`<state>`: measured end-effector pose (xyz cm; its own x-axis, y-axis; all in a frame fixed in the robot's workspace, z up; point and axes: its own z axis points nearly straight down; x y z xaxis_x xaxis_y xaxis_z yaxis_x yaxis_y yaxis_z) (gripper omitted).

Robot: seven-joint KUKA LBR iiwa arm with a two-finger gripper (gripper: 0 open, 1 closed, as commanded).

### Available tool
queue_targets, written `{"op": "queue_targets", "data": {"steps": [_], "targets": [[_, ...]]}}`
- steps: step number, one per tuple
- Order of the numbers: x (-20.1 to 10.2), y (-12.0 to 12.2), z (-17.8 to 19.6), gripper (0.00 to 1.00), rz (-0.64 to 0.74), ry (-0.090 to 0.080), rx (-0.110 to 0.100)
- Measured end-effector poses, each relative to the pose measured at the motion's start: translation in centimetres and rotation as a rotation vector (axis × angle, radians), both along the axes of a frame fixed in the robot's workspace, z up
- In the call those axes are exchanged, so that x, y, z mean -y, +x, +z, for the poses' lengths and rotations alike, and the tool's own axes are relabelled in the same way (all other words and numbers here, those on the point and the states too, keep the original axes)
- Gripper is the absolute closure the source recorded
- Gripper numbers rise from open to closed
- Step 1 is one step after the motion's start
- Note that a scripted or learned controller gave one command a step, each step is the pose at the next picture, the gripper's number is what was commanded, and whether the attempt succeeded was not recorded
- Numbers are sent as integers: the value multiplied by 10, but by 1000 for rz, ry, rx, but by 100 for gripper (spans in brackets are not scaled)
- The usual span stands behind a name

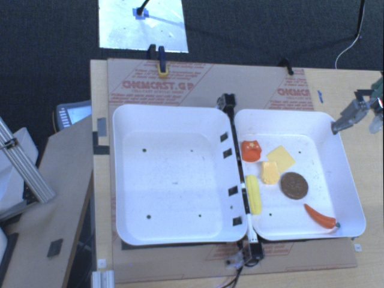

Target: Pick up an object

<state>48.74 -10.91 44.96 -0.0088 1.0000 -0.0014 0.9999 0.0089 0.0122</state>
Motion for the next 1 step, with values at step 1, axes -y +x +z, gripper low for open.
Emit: {"op": "queue_targets", "data": {"steps": [1], "targets": [[-65,0,66,0,3,2,-1]]}}
